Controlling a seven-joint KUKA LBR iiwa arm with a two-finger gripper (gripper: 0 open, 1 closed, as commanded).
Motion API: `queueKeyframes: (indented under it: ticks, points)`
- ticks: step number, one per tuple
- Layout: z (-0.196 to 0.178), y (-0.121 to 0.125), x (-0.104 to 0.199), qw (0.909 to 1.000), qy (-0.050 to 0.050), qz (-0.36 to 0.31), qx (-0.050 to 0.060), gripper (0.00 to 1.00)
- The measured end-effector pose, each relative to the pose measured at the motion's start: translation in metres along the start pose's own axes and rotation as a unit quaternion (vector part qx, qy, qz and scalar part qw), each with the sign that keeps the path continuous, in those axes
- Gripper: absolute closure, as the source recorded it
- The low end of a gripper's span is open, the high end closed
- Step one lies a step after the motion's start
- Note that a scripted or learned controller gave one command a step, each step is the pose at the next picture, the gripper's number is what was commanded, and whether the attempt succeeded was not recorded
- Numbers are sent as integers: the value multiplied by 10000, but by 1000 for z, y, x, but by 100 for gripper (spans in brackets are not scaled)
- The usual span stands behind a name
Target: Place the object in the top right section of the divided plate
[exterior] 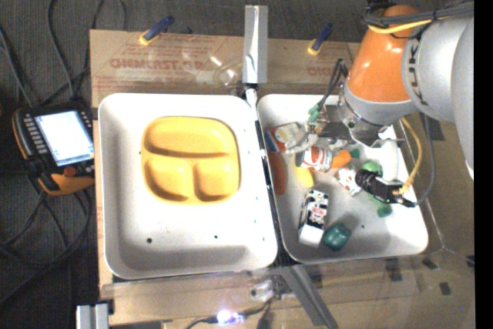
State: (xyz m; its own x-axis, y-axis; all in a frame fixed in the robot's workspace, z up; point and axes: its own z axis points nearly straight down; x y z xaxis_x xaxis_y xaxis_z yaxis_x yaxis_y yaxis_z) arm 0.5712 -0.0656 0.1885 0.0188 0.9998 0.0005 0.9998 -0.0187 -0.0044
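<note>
**Tool low in the crowded right bin**

The yellow divided plate (pixel 192 158) sits alone in the left bin (pixel 115 243). The right bin (pixel 416 239) holds a pile of small things: a red and white can (pixel 316 159) lying on its side, long way left to right, a black and white toy car (pixel 314 209), a green block (pixel 336 236), an orange sausage shape (pixel 278 172). The tool (pixel 333 136) hangs just over the can. I cannot tell its state.

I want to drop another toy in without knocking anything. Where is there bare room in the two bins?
The left bin has bare floor all around the yellow divided plate, widest between the plate and the near rim. The right bin is crowded: the gripper hovers over packed toys, the toy car and green block near the front. Its near right corner looks free.
</note>
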Motion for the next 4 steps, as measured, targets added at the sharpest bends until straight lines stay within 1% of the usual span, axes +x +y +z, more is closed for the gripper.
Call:
queueKeyframes:
  ticks: [1,2,3,4]
  points:
    - [6,-42,70,9996,0,293,6,100]
    - [-106,13,157,9967,-20,805,-10,100]
    - [-43,-56,143,9942,-16,1077,9,100]
    - [-51,-56,144,9943,-16,1066,35,100]
